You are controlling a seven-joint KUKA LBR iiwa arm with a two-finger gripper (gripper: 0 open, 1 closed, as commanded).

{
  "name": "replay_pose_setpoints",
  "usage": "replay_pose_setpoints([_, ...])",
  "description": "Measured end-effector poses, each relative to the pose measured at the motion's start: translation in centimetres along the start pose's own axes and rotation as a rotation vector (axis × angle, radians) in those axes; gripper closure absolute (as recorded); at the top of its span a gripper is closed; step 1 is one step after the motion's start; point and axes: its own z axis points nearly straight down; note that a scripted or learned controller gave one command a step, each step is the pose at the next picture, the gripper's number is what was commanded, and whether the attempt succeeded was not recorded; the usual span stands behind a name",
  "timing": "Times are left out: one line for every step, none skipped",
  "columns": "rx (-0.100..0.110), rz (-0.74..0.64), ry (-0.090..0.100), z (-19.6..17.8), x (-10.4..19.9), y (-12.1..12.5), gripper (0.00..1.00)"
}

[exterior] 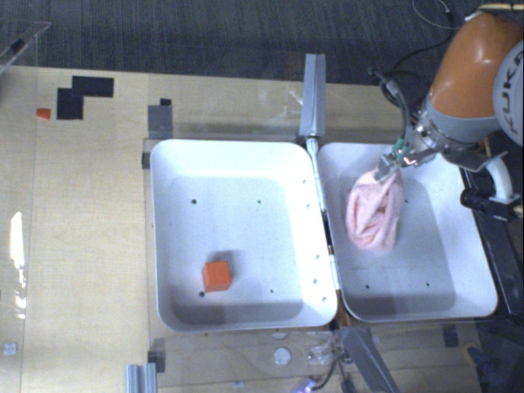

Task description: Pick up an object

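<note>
Fingers of the gripper [396,160] pinch the top of a pink cloth [375,209] hanging over the right bin [467,277].

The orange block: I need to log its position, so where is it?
The orange block sits in the left bin, near its front-left corner, far from the pink cloth over the right bin.

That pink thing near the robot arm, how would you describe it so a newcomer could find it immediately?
Start at the two white bins and take the right bin, nearest the arm. A crumpled pink cloth hangs there from the gripper, pinched at its top. It is soft and pale, unlike the small orange block in the left bin.
</note>
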Motion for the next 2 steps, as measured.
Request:
replay_pose_setpoints([-0.001,0.001,0.000,0.0,0.0,0.0,0.00])
replay_pose_setpoints([0.001,0.083,0.000,7.1,-3.8,-2.5,0.00])
